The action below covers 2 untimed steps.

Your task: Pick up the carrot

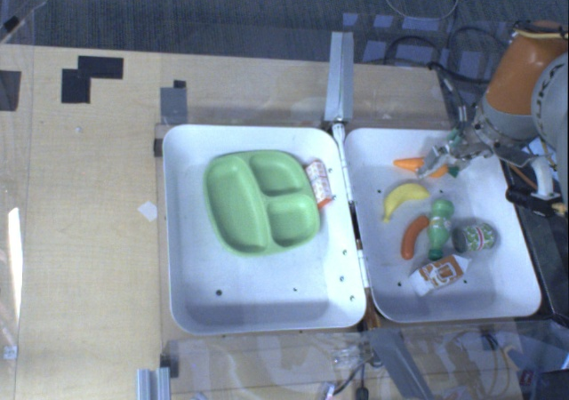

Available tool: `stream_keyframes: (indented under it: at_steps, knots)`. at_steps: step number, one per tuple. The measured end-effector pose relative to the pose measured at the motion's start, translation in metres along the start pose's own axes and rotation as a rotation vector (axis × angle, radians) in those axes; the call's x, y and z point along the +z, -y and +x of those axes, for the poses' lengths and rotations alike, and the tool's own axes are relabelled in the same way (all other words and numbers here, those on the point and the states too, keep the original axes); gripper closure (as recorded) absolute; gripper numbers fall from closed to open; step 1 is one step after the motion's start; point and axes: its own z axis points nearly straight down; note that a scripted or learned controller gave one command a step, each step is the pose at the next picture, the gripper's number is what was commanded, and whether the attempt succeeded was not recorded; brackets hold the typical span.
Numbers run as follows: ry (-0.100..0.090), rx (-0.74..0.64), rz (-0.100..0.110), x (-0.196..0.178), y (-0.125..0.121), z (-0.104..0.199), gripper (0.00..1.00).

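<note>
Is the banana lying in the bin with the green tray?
No. The banana lies in the right bin, near the carrot, while the green tray sits in the left bin.

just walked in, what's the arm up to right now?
The arm reaches in from the right, with its gripper low over the top of the right bin, right at the carrot. The carrot still lies on the bin floor; a firm grasp isn't evident. Below it sit a banana, a green bottle, a sausage, a can and a small carton. The left bin holds a green tray.
</note>
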Motion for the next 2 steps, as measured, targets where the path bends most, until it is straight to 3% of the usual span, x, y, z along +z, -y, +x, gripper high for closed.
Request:
stream_keyframes:
  at_steps: [1,2]
  knots:
    - [0.014,-0.231,-0.011,-0.066,0.000,-0.003,0.00]
    - [0.006,-0.555,0.012,-0.001,0.007,-0.010,0.00]
